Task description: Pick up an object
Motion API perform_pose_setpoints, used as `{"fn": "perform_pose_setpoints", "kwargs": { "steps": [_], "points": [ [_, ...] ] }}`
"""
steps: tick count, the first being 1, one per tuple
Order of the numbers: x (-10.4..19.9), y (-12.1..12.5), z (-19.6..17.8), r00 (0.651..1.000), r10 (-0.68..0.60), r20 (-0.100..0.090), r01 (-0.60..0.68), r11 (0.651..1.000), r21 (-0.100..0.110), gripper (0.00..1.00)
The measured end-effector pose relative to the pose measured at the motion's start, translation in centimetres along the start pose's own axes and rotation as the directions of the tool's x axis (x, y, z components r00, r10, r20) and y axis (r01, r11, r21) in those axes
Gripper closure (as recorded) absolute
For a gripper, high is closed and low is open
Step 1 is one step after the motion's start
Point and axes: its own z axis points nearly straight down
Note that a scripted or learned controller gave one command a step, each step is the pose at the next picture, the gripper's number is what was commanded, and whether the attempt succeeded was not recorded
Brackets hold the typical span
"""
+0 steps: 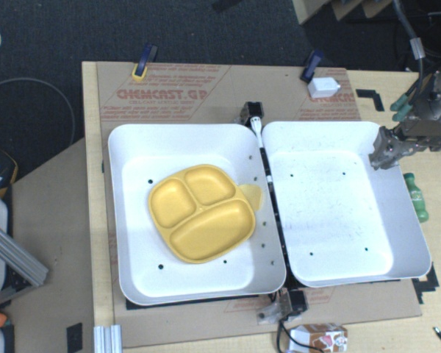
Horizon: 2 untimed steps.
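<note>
In the camera view, a yellow three-compartment plastic plate (201, 212) is seen lying flat in the left white bin (125, 197). The grey two-finger gripper (383, 155) is seen over the right white bin's (397, 252) right rim, the arm cut off by the frame edge. Whether it is open or closed cannot be told, as its tips are blurred.

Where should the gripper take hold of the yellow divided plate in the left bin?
Probably the raised outer rim of the yellow plate, coming straight down with one finger inside a compartment and one outside. It lies flat and wide, too broad to span. The edge facing the right bin looks nearest to the gripper.
</note>
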Motion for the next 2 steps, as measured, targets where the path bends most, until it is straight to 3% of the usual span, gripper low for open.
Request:
{"fn": "perform_pose_setpoints", "kwargs": {
  "steps": [1,2],
  "points": [
    [10.2,0.1,5.6,1.0,-0.01,-0.001,0.01,1.0,-0.004,1.0],
    [14.1,0.1,0.8,1.0,-0.005,-0.001,0.005,1.0,-0.017,1.0]
  ]
}}
